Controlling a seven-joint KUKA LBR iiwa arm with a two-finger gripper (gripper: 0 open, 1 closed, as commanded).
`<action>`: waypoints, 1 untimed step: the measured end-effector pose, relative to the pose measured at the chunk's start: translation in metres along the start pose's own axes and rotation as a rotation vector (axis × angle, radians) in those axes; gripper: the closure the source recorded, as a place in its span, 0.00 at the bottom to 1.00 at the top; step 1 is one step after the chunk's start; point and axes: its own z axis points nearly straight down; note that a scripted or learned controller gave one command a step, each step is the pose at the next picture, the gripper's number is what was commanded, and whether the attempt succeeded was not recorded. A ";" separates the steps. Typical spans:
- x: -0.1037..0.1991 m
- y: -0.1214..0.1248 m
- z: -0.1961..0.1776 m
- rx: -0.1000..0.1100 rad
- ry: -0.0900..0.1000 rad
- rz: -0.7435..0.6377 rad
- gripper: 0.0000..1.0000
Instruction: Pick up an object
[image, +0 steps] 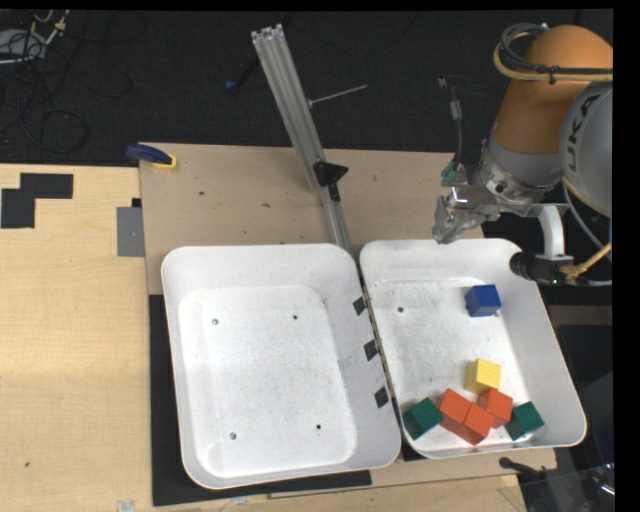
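The right bin (440, 262) holds several blocks. A blue cube (483, 300) lies alone near its right wall. Toward the front sit a yellow cube (487, 374), two orange blocks (470, 412), a green block (422, 416) on the left and another green block (524, 420) on the right. My gripper (455, 222) hangs above the back rim of the right bin, up and left of the blue cube, with nothing visible between its fingers.
The left bin (265, 365) sits beside the right one, joined by black clips (368, 348). A slanted aluminium rail (300, 120) rises behind the bins. A black cable fitting (540, 267) juts over the right bin's far right corner.
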 end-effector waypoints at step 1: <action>0.048 -0.026 0.016 0.011 0.003 -0.001 1.00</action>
